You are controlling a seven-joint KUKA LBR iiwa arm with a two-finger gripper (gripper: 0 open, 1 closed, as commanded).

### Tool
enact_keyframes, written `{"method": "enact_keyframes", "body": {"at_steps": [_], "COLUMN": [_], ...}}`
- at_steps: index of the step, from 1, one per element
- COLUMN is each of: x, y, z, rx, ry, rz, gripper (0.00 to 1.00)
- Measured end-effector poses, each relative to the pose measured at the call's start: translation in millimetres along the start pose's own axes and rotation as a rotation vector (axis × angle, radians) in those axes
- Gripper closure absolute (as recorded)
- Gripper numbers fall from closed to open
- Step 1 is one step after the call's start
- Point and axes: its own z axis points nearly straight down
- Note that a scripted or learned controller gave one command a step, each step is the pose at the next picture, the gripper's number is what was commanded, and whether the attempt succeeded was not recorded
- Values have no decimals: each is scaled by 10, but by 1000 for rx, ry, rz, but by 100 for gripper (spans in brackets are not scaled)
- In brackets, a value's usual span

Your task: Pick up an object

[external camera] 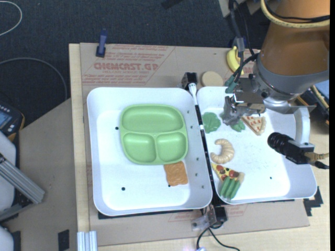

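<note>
My gripper point(232, 116) hangs low over the back left part of the right bin point(272, 190), under the grey and orange arm. A small green piece point(239, 125) lies just beside its tip, touching or nearly so. A pizza slice point(255, 124) lies right of that, and a green leafy piece point(210, 122) to the left. A croissant point(224, 150) sits nearer the front, with a small topped pizza piece point(225, 171) and a green pod point(230, 187) below it. I see nothing lifted off the bin floor.
The left bin point(104, 182) holds a green divided plate point(154, 134) and a piece of toast point(177, 174). A black cylinder point(285, 145) juts from the arm over the right bin. Behind the bins lie a beige disc point(212, 79) and a yellow item point(234, 59).
</note>
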Motion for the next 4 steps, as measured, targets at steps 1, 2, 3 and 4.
{"method": "enact_keyframes", "body": {"at_steps": [1,2,3,4], "x": [539,511,1408,700], "y": [-259,-238,-225,-257], "z": [804,-482,-796,907], "rx": [-5,-34,-23,1], "ry": [3,6,7,-4], "rz": [-10,-6,-16,4], "gripper": [100,100,100,100]}}
